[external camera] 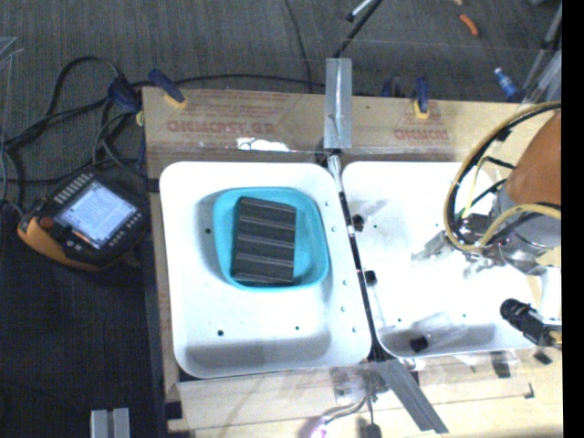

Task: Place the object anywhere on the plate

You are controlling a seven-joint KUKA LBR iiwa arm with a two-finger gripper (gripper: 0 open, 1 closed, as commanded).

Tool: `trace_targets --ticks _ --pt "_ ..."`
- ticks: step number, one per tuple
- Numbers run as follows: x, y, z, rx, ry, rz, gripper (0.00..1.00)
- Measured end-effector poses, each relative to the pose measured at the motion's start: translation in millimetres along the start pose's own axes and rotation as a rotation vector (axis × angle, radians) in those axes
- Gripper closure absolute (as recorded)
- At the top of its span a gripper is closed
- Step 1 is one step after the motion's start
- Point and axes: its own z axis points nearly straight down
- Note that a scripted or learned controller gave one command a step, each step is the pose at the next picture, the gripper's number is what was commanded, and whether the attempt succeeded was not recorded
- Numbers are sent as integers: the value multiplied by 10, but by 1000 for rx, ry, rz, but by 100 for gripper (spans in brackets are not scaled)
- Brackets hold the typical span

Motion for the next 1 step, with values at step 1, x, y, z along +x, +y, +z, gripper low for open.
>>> trace_targets --ticks 1 --pt "-417 64 373 2 -2 591 0"
